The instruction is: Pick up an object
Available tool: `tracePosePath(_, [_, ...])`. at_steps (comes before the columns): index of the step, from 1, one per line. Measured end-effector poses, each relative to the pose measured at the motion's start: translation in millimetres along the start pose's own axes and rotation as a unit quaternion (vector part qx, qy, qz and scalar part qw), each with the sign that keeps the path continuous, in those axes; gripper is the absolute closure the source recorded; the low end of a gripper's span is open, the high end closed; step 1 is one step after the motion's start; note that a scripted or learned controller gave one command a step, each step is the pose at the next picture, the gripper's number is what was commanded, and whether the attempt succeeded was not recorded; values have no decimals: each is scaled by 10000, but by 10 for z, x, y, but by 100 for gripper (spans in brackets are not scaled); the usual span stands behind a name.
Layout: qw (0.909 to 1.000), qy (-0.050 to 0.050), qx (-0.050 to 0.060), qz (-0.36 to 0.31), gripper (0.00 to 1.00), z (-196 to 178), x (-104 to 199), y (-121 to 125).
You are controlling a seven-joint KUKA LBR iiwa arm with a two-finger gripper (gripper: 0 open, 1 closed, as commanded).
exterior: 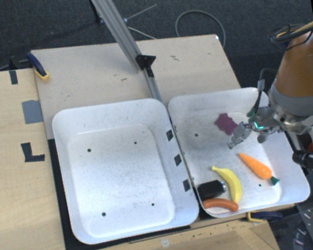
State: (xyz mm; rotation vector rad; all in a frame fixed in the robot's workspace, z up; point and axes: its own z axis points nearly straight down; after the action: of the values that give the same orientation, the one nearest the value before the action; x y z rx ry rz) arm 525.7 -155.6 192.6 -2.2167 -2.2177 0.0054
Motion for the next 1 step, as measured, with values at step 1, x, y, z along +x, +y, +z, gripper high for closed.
tracePosePath(1, [10000,-5,-23,-7,0,-25,0,10])
